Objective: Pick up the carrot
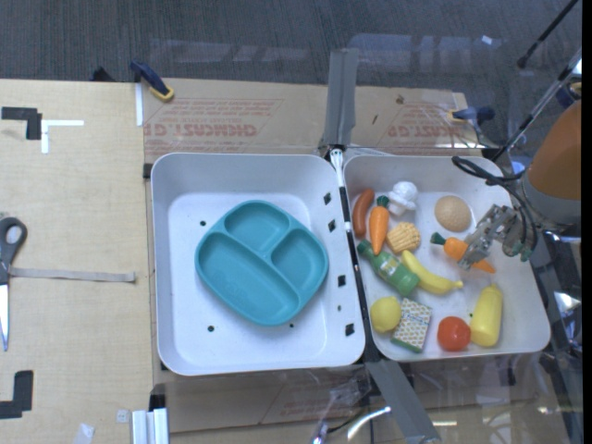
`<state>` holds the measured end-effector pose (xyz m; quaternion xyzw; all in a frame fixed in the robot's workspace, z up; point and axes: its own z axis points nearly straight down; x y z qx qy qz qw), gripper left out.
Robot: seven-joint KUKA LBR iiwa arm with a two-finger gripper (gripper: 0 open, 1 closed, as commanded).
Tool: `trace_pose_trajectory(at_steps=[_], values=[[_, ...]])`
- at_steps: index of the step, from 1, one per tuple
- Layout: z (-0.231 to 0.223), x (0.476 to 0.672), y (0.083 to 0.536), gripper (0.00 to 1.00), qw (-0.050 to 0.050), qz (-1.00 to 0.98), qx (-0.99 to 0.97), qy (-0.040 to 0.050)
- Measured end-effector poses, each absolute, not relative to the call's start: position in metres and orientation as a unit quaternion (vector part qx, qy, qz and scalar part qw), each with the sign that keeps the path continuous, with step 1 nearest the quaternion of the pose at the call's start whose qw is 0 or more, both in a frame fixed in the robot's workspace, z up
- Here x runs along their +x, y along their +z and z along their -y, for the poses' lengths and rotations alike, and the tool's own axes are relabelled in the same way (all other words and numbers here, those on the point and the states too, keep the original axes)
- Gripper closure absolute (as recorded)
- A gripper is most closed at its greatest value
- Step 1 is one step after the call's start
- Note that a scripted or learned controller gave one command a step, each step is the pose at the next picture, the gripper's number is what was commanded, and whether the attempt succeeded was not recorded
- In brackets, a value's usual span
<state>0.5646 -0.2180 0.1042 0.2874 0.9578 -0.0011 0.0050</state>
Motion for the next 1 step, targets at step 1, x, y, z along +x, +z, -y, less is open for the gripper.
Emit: trace_pose_trajectory(at_steps=[1], values=[[0.1530,0.5701,0.1589,1.00,0.002,-0.973,0.232,-0.0003]])
